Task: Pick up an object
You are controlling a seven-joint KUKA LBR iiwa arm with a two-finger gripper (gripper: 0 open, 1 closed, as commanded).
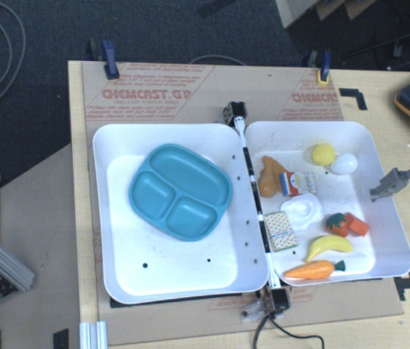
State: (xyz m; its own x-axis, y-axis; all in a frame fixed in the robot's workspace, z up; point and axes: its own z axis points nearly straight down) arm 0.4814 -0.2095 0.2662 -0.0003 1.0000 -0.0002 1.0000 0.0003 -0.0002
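The carrot [312, 270] is lying nearest the camera, against the near wall of the right bin [390, 249], with the banana [328, 246] just beyond it. Further back, a red-and-orange piece [347, 225], a patterned square packet [280, 230], a white cup-like item [303, 209], a small printed box [294, 183], a brown figure [270, 176], a yellow ball [323, 154] and a white egg [344, 164] are sharing the same bin. The left bin [121, 267] is holding a blue divided plate [181, 191]. The gripper [390, 183] is hanging over the right rim of the right bin, apart from every object; whether it is spread or closed cannot be told here. The banana is offering a reasonable target: it is yellow, curved, tapering to both ends, and lying flat with open floor on its far side. It is probably a light, rigid plastic toy with a smooth, somewhat slippery skin. Taking hold across the thick middle of the curve, with the fingers straddling the narrow width, is advisable; the tapered ends are likely to squirt out, and the carrot beside it is crowding the near side.
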